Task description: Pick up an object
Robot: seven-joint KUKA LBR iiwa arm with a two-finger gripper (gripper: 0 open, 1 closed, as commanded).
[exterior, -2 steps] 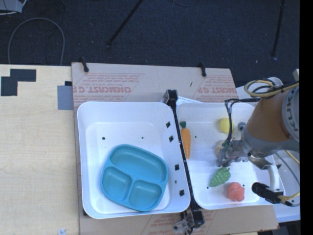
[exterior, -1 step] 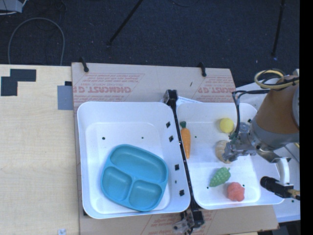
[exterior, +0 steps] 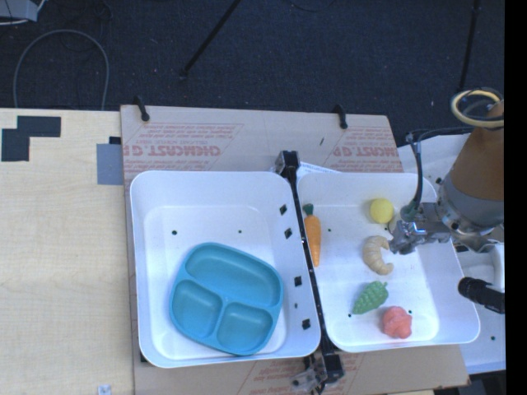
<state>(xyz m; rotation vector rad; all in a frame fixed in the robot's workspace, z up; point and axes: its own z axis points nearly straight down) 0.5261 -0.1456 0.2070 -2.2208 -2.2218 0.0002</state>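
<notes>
The right bin (exterior: 445, 323) holds several toy foods: a yellow lemon (exterior: 381, 211), a beige croissant (exterior: 377, 255), an orange carrot (exterior: 313, 235) along its left wall, a green leafy piece (exterior: 371, 296) and a red strawberry (exterior: 396, 322). My gripper (exterior: 404, 239) reaches in from the right and sits low in the bin, just right of the croissant and below the lemon. Nothing shows between its fingers.
The left bin (exterior: 156, 196) holds a blue divided plate (exterior: 226, 297). A black divider (exterior: 298, 237) runs between the two bins. Cardboard lies under both bins, and cables trail across the dark floor behind.
</notes>
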